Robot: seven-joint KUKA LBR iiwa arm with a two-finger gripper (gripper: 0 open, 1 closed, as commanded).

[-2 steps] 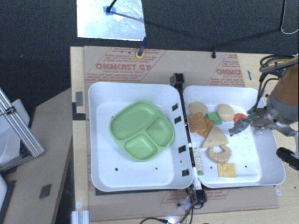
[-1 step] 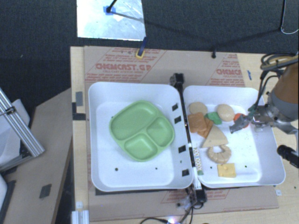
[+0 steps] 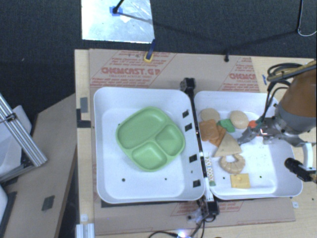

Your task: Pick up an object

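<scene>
Arm reaching from right, end effector (image 3: 246, 137) low over right bin (image 3: 270, 185), grip state unclear

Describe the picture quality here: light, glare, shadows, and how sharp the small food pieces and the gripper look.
Camera view: even, soft overhead light with faint shadows; the shiny silver sheet at the top glares brightly; the two shallow white bins look slightly washed out; the pale green divided plate reads clearly; the small toy food pieces are soft-edged; the gripper is blurry, its tip hard to make out.
</scene>
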